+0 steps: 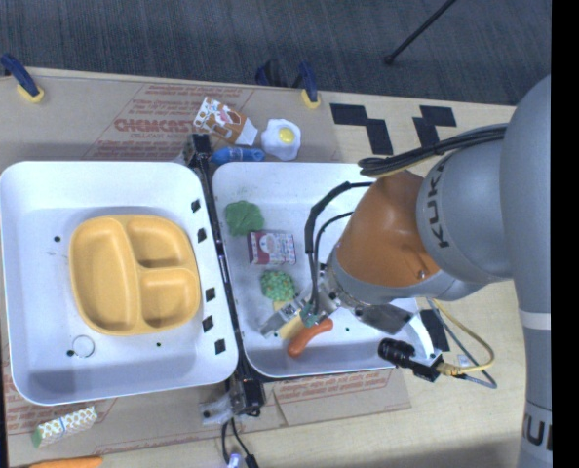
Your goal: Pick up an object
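On the counter [153,105] we see a yellow tray [134,271] in the left bin [26,203] and, in the right bin [270,174], a green leaf [243,216], red packet [271,248], broccoli [278,285] and carrot [310,336], with the hand [304,315] touching the carrot, its grip impossible to tell.

On my own grey arm [484,222] I can read white letters running up its side, "KU" plainly, the rest turning out of sight. The cardboard sheet [153,115] laid over the bench carries red printing above the left bin; its big line looks like "CHEMCAS", and the smaller red lines around it are too blurred to read. The small red packet [271,248] in the right bin bears printing I cannot make out.
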